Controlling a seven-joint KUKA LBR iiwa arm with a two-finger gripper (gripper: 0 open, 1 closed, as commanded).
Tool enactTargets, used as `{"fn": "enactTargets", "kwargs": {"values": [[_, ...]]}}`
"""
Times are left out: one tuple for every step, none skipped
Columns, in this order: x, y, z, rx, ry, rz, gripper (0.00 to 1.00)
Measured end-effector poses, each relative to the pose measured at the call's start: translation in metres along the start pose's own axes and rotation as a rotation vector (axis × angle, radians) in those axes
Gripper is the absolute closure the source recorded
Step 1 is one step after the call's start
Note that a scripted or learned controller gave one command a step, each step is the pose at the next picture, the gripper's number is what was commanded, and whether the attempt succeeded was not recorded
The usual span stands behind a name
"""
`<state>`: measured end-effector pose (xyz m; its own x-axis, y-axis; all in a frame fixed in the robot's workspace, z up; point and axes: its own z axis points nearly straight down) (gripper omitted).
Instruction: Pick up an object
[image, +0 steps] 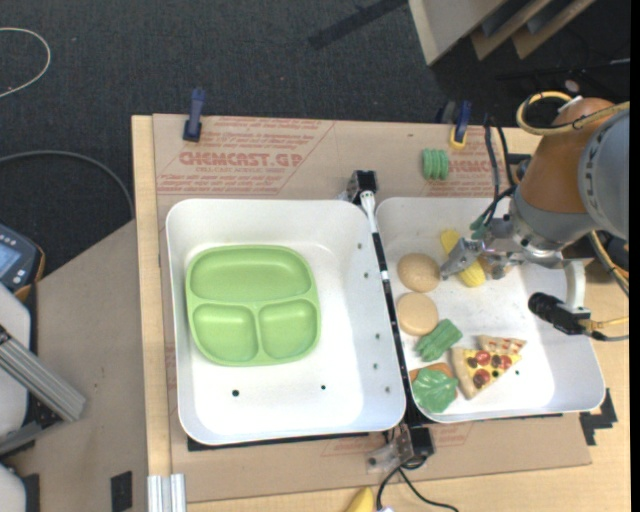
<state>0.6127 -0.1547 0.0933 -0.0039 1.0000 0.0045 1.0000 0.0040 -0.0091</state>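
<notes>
A: The yellow toy (468, 272) seemed to be the thing aimed at; it was seen in the right bin (560, 400), near that bin's far end, partly covered by the tool (470, 262).

B: Was it held?

A: That could not be told. The tool was lowered onto the yellow toy, but its metal parts were bunched over the piece, and whether it stood wide, narrow or closed on anything could not be made out. A grasp was therefore not to be claimed.

B: Which step was judged to be in hand?

A: The reach or the closing, it was judged; no lift was shown, since the toy appeared to lie on the bin floor.

B: What else was noted close by?

A: A tan round piece (418, 271) was seen just beside the toy, toward the divider, with a second tan round (418, 313) nearer the camera. Green leafy pieces (437, 340) and a pizza slice (487, 364) were set further toward the near end. In the left bin (200, 400) a green divided plate (252, 304) was laid, well apart.

B: And what was called for next?

A: A firm closing on the yellow toy and a straight lift were thought needed, with the tan round left undisturbed. A slip was thought possible, the toy being small.
</notes>
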Motion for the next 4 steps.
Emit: {"fn": "enactTargets", "kwargs": {"values": [[-0.003,0.002,-0.018,-0.011,-0.005,0.002,1.0],[-0.03,-0.046,-0.123,-0.018,-0.009,0.008,1.0],[0.036,-0.011,-0.078,-0.007,-0.002,-0.002,1.0],[0.064,0.0,-0.027,-0.004,-0.002,0.001,1.0]]}}
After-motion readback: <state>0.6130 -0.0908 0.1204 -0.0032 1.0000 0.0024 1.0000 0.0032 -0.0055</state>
